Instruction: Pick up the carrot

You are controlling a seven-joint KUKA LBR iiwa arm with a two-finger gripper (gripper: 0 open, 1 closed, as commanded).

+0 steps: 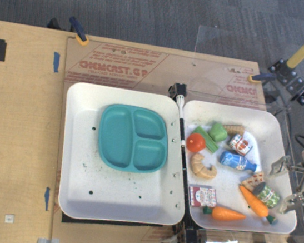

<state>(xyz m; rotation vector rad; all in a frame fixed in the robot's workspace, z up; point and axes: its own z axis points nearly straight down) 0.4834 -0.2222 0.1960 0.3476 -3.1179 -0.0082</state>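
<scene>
Two orange toy carrots lie in the right bin (284, 137), near its front. One carrot (227, 214) lies almost level along the front wall, with its green stub pointing left. The other carrot (254, 201) lies on a slant just right of it, with its green stub at the lower right near the bin's corner. A small green can (268, 195) touches the slanted carrot's upper side.
The right bin also holds a red tomato (195, 143), a green pepper (213, 133), a croissant (203, 167), a blue packet (237, 161), a red-and-white can (240, 143) and a small carton (203, 196). A teal divided plate (134, 138) lies in the left bin (76, 180).
</scene>
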